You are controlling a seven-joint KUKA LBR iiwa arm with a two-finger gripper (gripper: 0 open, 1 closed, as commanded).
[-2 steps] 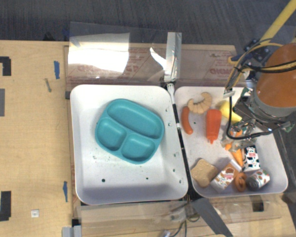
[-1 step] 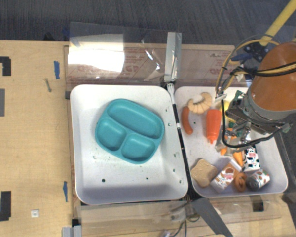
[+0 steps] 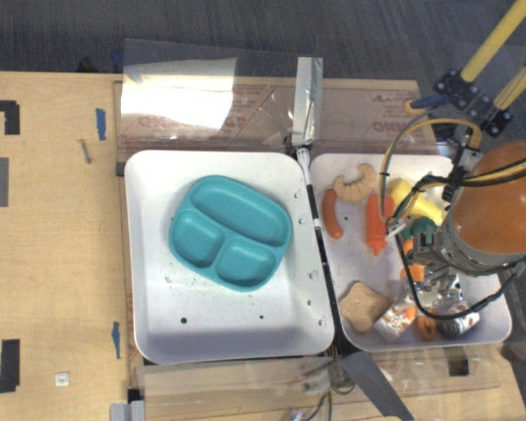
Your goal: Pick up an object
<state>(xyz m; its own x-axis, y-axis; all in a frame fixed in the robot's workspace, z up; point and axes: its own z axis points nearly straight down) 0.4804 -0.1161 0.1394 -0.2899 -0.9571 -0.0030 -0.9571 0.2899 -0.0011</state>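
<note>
The right bin (image 3: 500,327) holds several toy foods: a tan pastry (image 3: 358,182), a red sausage (image 3: 332,213), an orange carrot (image 3: 375,226), a yellow piece (image 3: 404,191), a brown bread slice (image 3: 361,305) and a small white and orange item (image 3: 394,321). My gripper (image 3: 435,293) hangs low over the right half of this bin, under the orange band (image 3: 500,209) of the arm. It sits beside a green piece (image 3: 419,231) and above small items near the bin's front edge. Cables and the wrist hide what lies directly under it.
The left bin (image 3: 149,323) carries a teal divided plate (image 3: 231,231) near its middle. A clear plastic sheet (image 3: 180,103) lies behind the bins. Yellow and black cables (image 3: 394,182) loop over the right bin. A wooden bench (image 3: 44,253) extends to the left.
</note>
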